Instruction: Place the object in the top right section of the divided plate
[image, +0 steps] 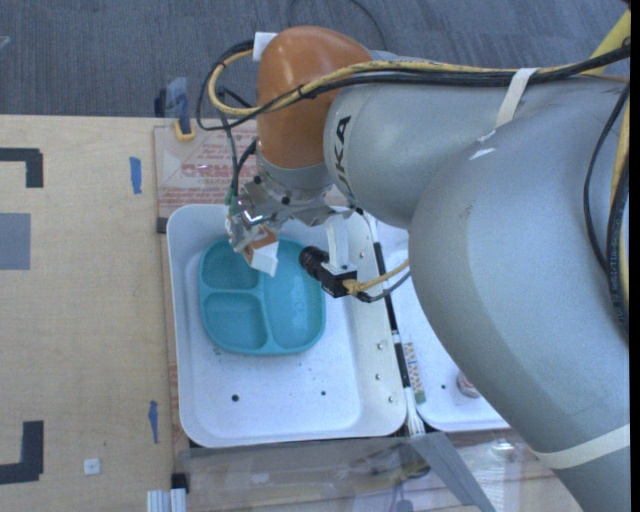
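The arm reaches in from the right and hangs its gripper over the upper edge of the teal divided plate, which lies in the left white bin on the counter. A small white and tan object sits right at the fingers, apparently pinched between them, low over the ridge at the top of the plate where the small upper left section meets the large right-hand one; whether it already touches the plate cannot be told from this slant. Judging from this, the step in hand is the placing itself. To do it well, the object should be carried a little toward the right so that it hangs squarely over the top of the right section, clear of the dividing ridge, then lowered until it is just above the plate floor before the fingers let go, since a release onto the ridge would likely let it tip into the wrong section. Room is tight above: the plate's upper rim lies near the bin's back wall, and the wrist with its black fitting and yellow cable overhangs the plate's right side. Open bin floor lies below the plate, well apart from the gripper, so withdrawing straight upward looks the safest way out.
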